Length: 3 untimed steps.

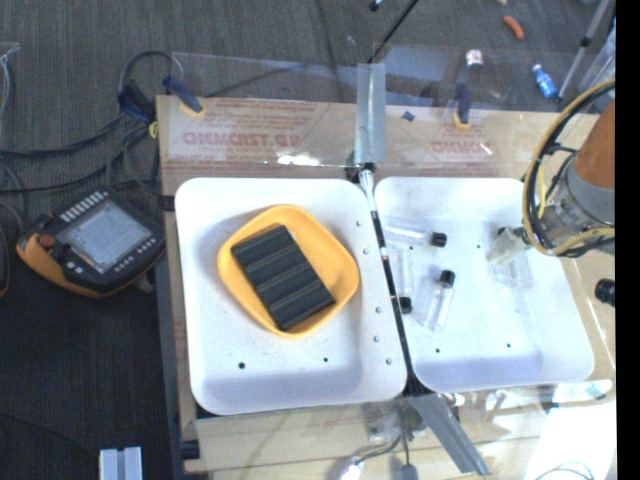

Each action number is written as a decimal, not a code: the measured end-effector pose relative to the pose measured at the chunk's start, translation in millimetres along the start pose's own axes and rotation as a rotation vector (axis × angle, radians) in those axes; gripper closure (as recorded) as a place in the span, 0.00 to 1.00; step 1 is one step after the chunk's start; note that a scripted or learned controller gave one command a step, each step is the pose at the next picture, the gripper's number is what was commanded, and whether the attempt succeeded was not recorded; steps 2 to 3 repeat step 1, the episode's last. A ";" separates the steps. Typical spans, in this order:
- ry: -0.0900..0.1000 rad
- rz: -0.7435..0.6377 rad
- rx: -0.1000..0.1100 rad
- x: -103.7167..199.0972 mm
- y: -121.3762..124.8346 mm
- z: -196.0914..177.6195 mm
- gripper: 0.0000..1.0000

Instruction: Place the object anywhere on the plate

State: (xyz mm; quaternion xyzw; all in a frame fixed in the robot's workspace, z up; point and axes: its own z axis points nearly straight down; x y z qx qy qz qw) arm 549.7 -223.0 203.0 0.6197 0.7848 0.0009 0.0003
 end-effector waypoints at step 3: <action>0.000 0.000 0.000 0.0 0.0 0.0 0.00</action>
